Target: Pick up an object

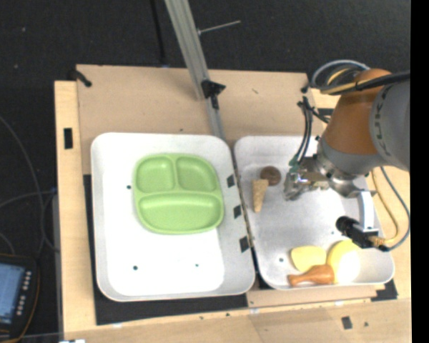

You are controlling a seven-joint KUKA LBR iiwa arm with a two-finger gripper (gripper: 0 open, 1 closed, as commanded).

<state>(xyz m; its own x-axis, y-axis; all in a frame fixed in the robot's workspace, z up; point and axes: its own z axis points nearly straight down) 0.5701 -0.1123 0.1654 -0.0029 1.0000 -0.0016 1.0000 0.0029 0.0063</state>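
Green smooth divided plate [179, 194] fills the left bin [114, 263]; right of centre, the gripper [297, 186] hovers beside a brown round ball [270, 175] and a tan cone [260, 194], grip state unclear.

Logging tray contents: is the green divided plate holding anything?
Empty: the green divided plate shows three bare compartments, lying flat in the left bin.

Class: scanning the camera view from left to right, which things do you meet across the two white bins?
green divided plate → cone-shaped piece → small brown ball → gripper
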